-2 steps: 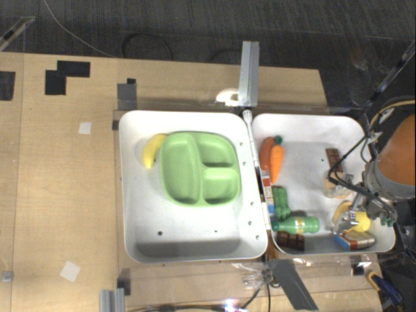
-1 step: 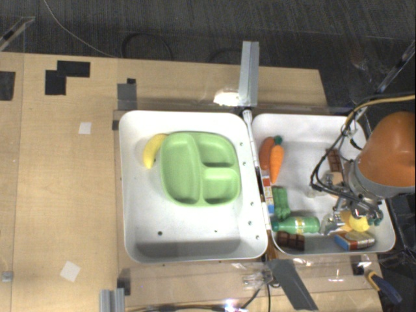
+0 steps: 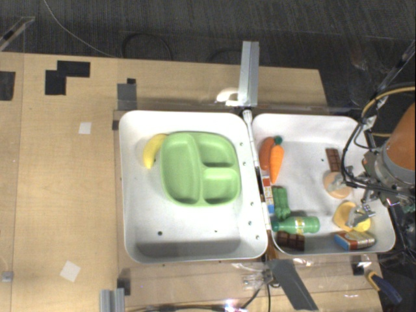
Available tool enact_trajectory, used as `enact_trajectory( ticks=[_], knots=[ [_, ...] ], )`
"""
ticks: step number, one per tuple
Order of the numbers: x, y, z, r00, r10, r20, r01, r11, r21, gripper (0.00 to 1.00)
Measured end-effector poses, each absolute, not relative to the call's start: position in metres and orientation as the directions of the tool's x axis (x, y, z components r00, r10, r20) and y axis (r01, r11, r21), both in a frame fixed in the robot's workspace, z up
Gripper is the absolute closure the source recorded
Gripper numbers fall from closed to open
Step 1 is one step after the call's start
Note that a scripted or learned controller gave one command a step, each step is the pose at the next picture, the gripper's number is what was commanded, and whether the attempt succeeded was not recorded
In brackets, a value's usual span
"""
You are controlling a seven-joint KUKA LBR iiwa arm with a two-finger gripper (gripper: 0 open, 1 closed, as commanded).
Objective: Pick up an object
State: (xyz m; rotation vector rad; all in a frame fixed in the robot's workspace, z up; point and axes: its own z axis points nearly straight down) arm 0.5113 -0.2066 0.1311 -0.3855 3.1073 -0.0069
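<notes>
Over at the right bin's (image 3: 305, 125) far edge, the claw (image 3: 365, 208) dips low by a yellow piece (image 3: 348, 214), angled to reach into that crowded corner; whether it's open or closed I can't tell, nothing visibly gripped; carrot (image 3: 275, 162), bottle (image 3: 297, 224) lie apart

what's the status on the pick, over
Gripper low over right bin, fingers hidden. Yellow object right beneath it, not visibly held. Can crowds close alongside.
</notes>
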Motion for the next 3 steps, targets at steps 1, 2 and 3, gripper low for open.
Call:
enact_trajectory(
  ticks=[1,2,3],
  knots=[
    [0.498,-0.200,0.091,-0.974,-0.226,-0.016,-0.226,0.974,-0.009,0.00],
    [0.501,-0.148,0.091,-0.934,-0.357,-0.019,-0.357,0.934,-0.013,0.00],
    [0.500,-0.191,0.091,-0.865,-0.502,-0.016,-0.501,0.865,-0.013,0.00]
  ],
)
